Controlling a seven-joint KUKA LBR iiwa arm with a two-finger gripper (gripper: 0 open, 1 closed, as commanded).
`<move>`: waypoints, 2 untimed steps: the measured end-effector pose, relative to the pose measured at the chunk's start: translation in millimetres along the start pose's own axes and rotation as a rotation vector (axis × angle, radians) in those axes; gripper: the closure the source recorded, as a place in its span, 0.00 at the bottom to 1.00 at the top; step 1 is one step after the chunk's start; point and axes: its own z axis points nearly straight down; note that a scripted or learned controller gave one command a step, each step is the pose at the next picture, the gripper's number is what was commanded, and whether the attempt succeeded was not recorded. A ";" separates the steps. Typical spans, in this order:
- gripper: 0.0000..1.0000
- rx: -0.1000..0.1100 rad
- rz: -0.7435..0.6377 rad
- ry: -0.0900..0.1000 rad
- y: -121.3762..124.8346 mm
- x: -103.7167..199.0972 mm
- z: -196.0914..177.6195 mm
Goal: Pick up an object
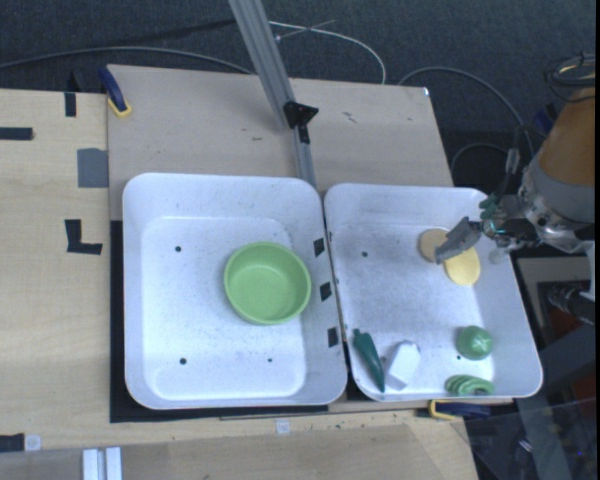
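My gripper (467, 238) hangs over the upper right part of the right bin (380, 288), reaching in from the right edge. Just below it lies a yellow rounded piece (464, 269), and a tan disc (431, 243) sits directly to its left, partly behind the gripper's tip. I see nothing lifted off the bin floor. Further down the same bin are a green ball (473, 342), a green ridged piece (468, 385), a white block (403, 362) and a dark green slim piece (368, 359).
A light green bowl (267, 282) stands in the middle of the left bin (160, 268). A grey pole (265, 48) slants down from the top to the bins' shared far edge. Cables lie on the dark floor behind the bench.
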 end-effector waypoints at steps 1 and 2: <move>0.00 0.000 0.000 0.000 0.0 -0.1 0.0; 0.00 0.006 0.002 0.001 -5.2 -6.5 60.6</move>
